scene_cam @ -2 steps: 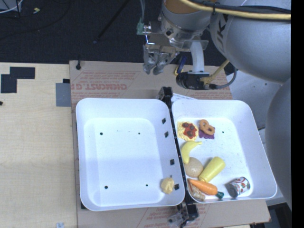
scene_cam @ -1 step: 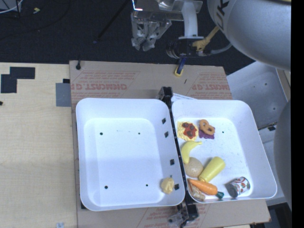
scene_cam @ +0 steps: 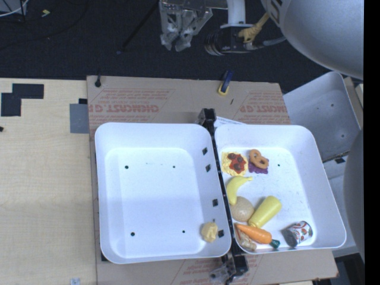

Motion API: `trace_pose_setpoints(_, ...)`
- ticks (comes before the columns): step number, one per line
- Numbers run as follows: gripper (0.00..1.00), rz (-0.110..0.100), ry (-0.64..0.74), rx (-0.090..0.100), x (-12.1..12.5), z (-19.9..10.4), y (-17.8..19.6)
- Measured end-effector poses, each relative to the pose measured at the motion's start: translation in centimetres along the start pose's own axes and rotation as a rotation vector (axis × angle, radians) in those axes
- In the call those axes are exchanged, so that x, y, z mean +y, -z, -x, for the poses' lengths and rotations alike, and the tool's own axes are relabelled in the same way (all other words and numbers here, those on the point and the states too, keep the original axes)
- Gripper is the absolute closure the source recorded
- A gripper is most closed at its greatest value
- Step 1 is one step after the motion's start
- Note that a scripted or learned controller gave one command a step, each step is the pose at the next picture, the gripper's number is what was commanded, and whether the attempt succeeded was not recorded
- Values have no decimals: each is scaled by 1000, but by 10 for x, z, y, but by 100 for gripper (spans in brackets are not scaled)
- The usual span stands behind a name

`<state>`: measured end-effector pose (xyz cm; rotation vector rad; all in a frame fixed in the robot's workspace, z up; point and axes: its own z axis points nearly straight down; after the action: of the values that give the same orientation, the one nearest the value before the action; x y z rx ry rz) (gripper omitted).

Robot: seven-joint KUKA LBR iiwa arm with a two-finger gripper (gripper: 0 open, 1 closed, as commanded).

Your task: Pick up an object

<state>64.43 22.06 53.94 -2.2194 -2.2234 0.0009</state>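
Lying across the far left: bare pale surface with dark patches near its far edge. Sitting next, on a printed cardboard sheet: the left bin, holding a single small yellowish lump tucked into its near right corner, just beside the divider.

Hanging above the far edge of the cardboard, well apart from both bins: the tool, carrying nothing between its fingers; how far apart they are standing cannot be told against the dark background.

Filling the right bin, packed toward its left half: a flat red-and-yellow piece and a pretzel-like piece on purple at the far end; then a banana, a round beige potato, a yellow bottle-like piece, an orange carrot and a small red-and-white cup lying on its side near the front wall.

Judging the step in hand: nothing chosen yet, approach not begun. Doing it well probably means picking a piece with free space on both flanks, descending straight down, and closing across the narrow width rather than along the length. Looking the best candidate: the yellow bottle-like piece, long axis running diagonally, pointing from near left toward far right, its right side open. Lying nearly crosswise in the bin: the carrot, green tip pointing right, crowded by the potato behind it. Curving from near left to far right: the banana.
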Motion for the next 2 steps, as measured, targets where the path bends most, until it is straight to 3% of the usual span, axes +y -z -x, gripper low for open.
trace_pose_setpoints(1, 100, -18, -2, -6, -3, 6, -227)
trace_pose_setpoints(2, 100, 15, 1, 5, 0, -9, -31)
